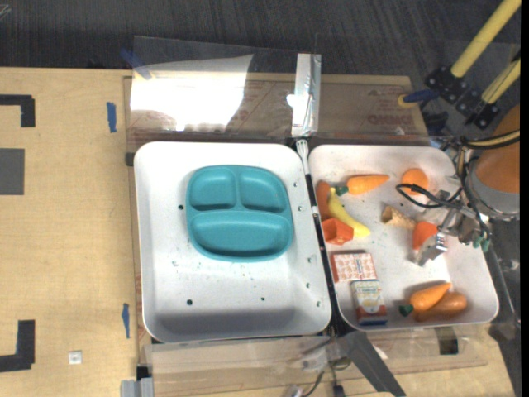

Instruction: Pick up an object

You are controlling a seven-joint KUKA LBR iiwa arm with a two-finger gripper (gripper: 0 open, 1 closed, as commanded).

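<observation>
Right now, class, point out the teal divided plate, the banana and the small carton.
teal divided plate (240,211): camera view, on its middle ridge.
banana (345,214): camera view, mid-length of its yellow body.
small carton (368,298): camera view, on its top face.

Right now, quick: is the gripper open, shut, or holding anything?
Gripper: over the right bin, beside a small orange piece; open or shut cannot be told, and no object shows between its fingers.

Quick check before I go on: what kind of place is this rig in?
Probably a robotics lab bench, not a kitchen: two white bins side by side, a teal divided plate in one, toy food like a carrot in the other, blue tape marks on the board.
</observation>
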